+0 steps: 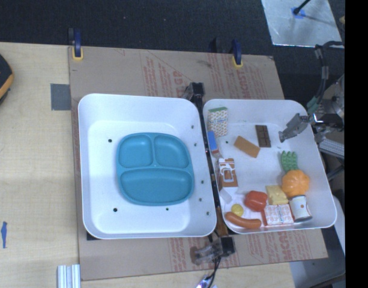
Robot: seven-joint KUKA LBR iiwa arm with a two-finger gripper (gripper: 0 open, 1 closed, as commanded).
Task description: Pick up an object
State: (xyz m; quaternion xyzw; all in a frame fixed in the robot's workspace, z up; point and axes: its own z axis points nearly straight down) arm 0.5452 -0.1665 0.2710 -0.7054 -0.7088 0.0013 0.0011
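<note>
Many items crowd right bin (328, 221); gripper (293, 126) at far rim, jaws' state unclear. Risk: glancing neighbour, missed grasp.

1. Two bins are set side by side on the worktop (27, 161).
2. A tray (155, 167) is laid in the left bin (93, 110).
3. Toy foods are heaped in the right bin (256, 110).
4. The end effector (292, 126) is seen over the right bin's right edge.
</note>
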